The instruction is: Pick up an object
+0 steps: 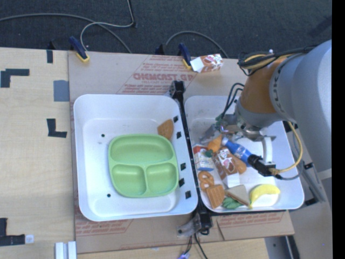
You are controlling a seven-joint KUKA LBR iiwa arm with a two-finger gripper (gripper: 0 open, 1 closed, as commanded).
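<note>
Pincer hangs low over right bin; its opening I cannot tell. Below it lies blue bottle, left of it green tray.

Dark carpet with cables lies behind the wooden bench.

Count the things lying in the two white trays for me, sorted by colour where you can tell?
Green: 1, divided plate
Orange-brown: 1, loose piece beside the plate
Yellow: 1, banana
Blue: 1, bottle
Mixed jumble: too tangled to count
Total clearly countable: 4
</note>
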